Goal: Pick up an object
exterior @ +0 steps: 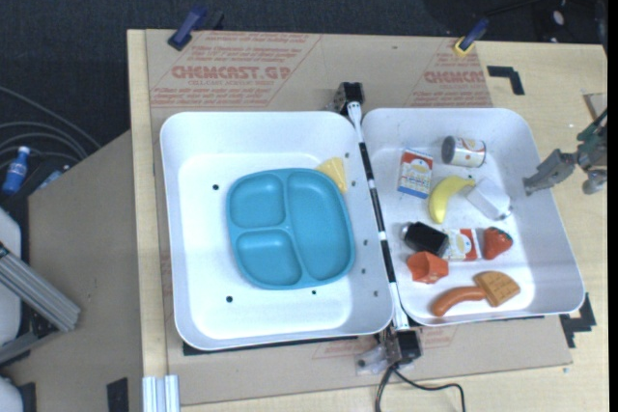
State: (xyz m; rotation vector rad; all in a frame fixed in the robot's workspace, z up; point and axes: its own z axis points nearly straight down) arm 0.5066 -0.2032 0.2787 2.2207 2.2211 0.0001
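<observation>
**Claw waits at the right rim, nothing picked yet**

Start at the left bin (183, 207): you have one blue divided plate (288, 227) lying flat in its middle, and one yellow wedge (333, 172) tucked against the bin's far right corner, just off the plate's rim.

Move on to the right bin (550, 246), where the pickable things cluster toward its left and near side, probably just as they fell. Count one small printed carton (415, 176), one little can (463, 151) on its side near the far edge, one banana (444, 196), one clear pale piece (486, 200) beside the banana, one black block (424, 235), one orange-red piece (426, 266), one white-and-red packet (461, 246), one strawberry-like red piece (495, 242), one sausage (456, 300) and one toast-like slice (498, 286) at the near edge.

At the right rim of that bin, the claw (546, 172) hangs well apart from every item, with nothing between its fingers; you cannot tell how far they are spread. I judge the pick is not begun.
</observation>
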